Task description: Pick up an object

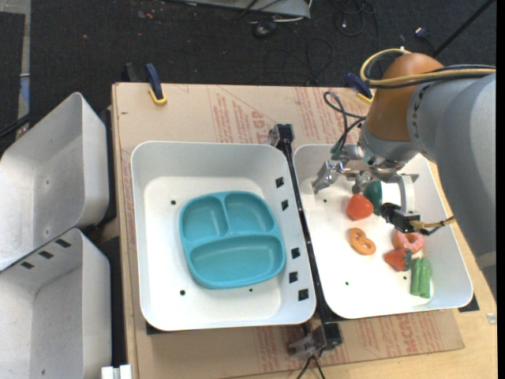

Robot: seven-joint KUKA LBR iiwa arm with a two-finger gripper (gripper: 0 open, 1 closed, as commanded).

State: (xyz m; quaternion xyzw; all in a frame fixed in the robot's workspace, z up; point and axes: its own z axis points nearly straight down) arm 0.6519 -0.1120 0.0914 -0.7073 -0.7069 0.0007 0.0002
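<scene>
Claw (371, 181) sits low over the far part of the right bin (331, 290), hanging off the grey arm (450, 125) with its orange band (398, 93). We cannot tell its state; metal parts and cables hide it. We see a dark green item (372, 189) right at the claw, partly covered, contact unclear. Just below it lies a red-orange tomato-like toy (359, 207). Further toward the near side we see an orange ring-shaped piece (363, 241). Off to the claw's near right sit a pink and red piece (404, 249) and a green vegetable toy (420, 278), close together. Well across from the claw, the left bin (158, 290) holds a teal divided plate (232, 238). Both bins rest on the table (205, 105).
</scene>
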